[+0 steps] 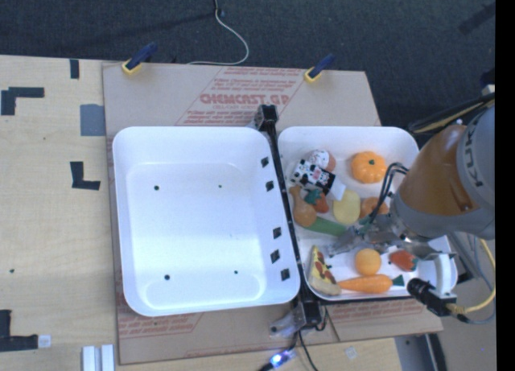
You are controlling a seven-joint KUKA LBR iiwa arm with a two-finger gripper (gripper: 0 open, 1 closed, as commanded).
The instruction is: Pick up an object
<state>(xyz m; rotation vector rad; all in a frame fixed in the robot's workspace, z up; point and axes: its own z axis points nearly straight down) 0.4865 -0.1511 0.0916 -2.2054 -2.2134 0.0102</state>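
Gripper (354,241) of mine sits low in the right bin (406,142), jaw state I cannot tell. Just beside it lies the small orange ball (368,261); I should centre over it before closing

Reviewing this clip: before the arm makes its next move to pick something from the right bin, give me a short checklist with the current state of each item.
1. Gripper over the shallow white right bin that holds the toys: ok; the metal two-finger gripper sits low among them.
2. Something between the fingers: cannot tell; the spot is too cluttered.
3. Candidates close by: ok; a small round orange ball and a pale yellow-green rounded piece lie next to the gripper.
4. Long orange carrot reachable: ok; it lies uncovered by the near wall.
5. Neighbours crowding the gripper: not ok; toys lie packed around it.
6. Shallow white left bin available for a drop: ok.
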